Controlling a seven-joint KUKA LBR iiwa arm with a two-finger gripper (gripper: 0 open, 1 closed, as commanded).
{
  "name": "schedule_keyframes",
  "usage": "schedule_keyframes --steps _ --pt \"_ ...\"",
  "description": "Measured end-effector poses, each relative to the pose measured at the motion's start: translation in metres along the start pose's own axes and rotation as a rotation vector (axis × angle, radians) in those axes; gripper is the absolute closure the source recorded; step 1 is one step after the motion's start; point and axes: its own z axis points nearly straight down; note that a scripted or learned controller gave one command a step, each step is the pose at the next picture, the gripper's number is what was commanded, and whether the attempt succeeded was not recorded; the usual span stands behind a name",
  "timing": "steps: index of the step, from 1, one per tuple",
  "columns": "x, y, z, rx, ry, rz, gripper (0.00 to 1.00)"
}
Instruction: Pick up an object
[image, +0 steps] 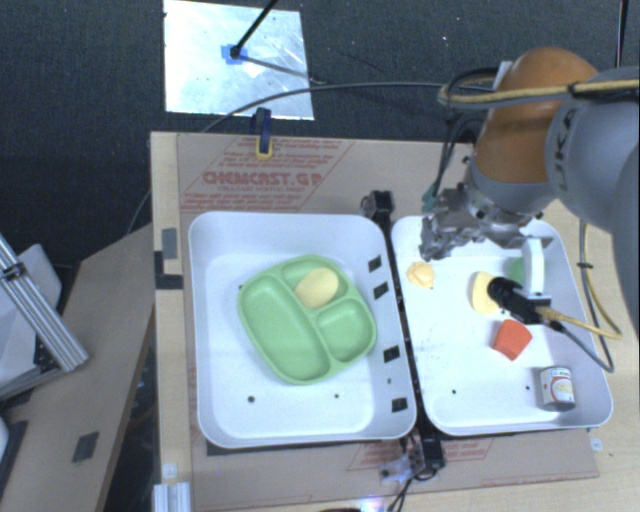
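Overhead slant (fixed) over 2 bins (300, 225)

The grey arm (590, 150) reaches in from the right, its orange band (530, 110) bulging above the wrist. The wrist bends downward and leftward, carrying the gripper (437, 245) low, with its dark fingers pointing down and left

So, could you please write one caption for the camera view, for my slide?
The hand hangs over the right bin near a small yellow piece; the left bin holds a green divided plate.
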Motion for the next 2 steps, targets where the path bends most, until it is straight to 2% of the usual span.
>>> schedule_keyframes --steps 2 --pt "0.091 0.032 0.019 0.000 0.000 0.001 1.00"
